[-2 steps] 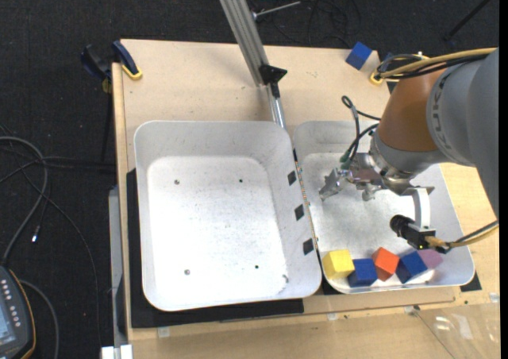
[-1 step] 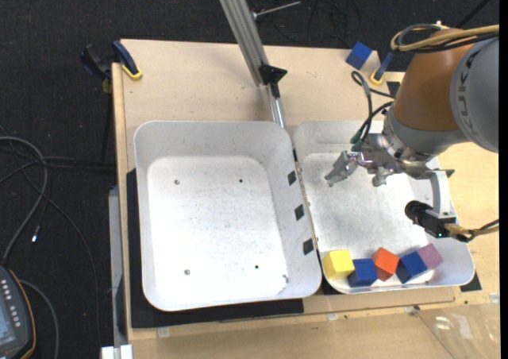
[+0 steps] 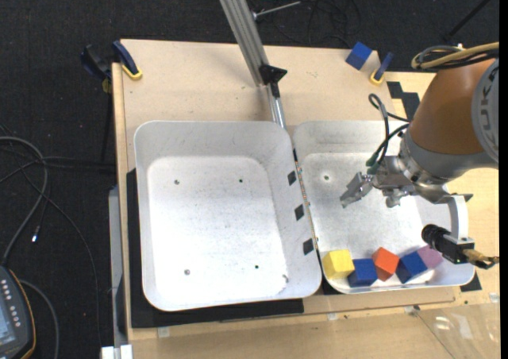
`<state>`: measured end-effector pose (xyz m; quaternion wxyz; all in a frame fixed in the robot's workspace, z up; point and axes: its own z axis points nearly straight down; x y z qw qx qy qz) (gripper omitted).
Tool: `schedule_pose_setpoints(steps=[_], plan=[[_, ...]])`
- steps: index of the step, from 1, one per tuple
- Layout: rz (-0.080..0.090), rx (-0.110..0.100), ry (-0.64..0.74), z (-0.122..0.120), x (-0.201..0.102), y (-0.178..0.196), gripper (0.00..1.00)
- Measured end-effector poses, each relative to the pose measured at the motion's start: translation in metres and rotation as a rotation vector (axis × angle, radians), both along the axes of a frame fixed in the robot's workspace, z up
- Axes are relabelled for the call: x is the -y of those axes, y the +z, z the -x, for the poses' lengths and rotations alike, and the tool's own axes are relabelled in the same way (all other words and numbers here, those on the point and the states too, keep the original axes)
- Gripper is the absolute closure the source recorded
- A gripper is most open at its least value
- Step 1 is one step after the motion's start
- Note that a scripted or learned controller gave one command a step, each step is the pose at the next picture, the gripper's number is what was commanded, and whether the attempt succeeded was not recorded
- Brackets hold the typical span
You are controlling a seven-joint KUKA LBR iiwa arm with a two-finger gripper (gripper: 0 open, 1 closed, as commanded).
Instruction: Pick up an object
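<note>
Camera view, from above and at a slant:

Objects to pick: you see five small blocks in a row along the near rim of the right bin [image 3: 341, 139]. From left to right they are a yellow block [image 3: 338, 262], a dark blue block [image 3: 363, 272], an orange block [image 3: 386, 261], a second blue block [image 3: 412, 265] and a pale purple block [image 3: 431, 255]. They lie close together, and neighbours seem to touch each other.

Gripper: you find the gripper [image 3: 370, 189] over the middle of the right bin, with its fingers pointing toward the left. One finger [image 3: 352, 191] and the other one look slightly spread, and you see nothing between them. It is well apart from the row of blocks.

Arm: the orange band [image 3: 448, 111] and the grey wrist come in from the right, over the far right part of this bin. A black part [image 3: 441, 241] of the arm hangs just beside the purple block.

Left bin: the left bin [image 3: 206, 139] is white with small dark specks.

Other things: one more blue cube [image 3: 359, 55] lies on the wooden bench [image 3: 198, 79], outside the bins, at the far right corner. A grey metal pole [image 3: 238, 16] runs across the bench down to the place where the two bins meet.
</note>
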<state>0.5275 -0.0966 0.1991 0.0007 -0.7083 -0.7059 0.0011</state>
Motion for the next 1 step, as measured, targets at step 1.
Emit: schedule_pose_setpoints(steps=[1], plan=[[0.000, 0.000, 0.001, 0.0312, 0.0016, -0.0043, 0.00]])
